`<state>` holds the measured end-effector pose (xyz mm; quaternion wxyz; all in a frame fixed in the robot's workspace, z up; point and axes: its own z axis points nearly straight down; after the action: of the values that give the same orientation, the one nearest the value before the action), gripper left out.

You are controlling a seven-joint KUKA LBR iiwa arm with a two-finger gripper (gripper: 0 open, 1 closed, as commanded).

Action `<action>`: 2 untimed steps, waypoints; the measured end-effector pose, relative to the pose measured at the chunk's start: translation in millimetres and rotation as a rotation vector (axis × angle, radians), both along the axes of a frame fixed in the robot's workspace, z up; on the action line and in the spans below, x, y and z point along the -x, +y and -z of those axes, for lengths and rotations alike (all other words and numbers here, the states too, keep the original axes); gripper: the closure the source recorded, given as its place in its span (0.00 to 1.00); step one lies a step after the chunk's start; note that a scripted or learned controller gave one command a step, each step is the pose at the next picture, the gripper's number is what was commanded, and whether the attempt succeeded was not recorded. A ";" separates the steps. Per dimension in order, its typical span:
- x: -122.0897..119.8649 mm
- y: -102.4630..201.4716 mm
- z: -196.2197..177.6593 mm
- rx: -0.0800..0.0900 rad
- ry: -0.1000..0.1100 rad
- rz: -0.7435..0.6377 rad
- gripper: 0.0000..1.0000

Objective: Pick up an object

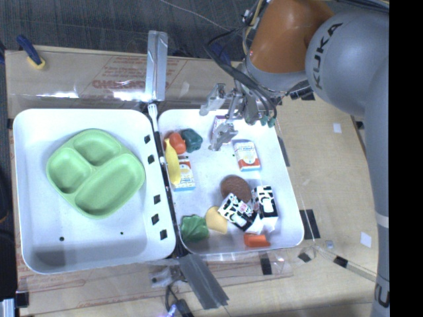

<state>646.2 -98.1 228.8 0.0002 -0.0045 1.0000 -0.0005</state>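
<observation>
The grey arm (344,51) reaches in from the right, its orange band high over the far corner of the right bin (291,197); the gripper (223,136) hangs over the bin's far end, its metal fingers (219,134) pointing down above bare white floor with nothing between them; whether they are open or closed I cannot tell. Just right of the fingers lies a small white and orange carton (246,154); just left, a dark green piece (192,138) beside a red one (176,142), with a yellow banana (172,164) on a flat packet (184,176) nearer the camera. Further toward the camera sits a brown round thing (235,186), then black and white cartons (248,210), a yellow lump (216,220), a green leafy piece (194,228) and an orange bit (256,240). Well left, the other bin (33,243) carries a green divided plate (96,171); both bins rest on the counter (330,170).
</observation>
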 end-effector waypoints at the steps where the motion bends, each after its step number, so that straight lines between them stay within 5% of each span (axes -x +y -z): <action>1: 50.6 -46.7 128.2 -0.004 0.011 -0.089 0.00; 2: 122.3 -66.2 135.7 -0.001 0.000 0.137 0.00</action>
<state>523.9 -164.3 93.1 0.0000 0.0642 0.9979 0.0002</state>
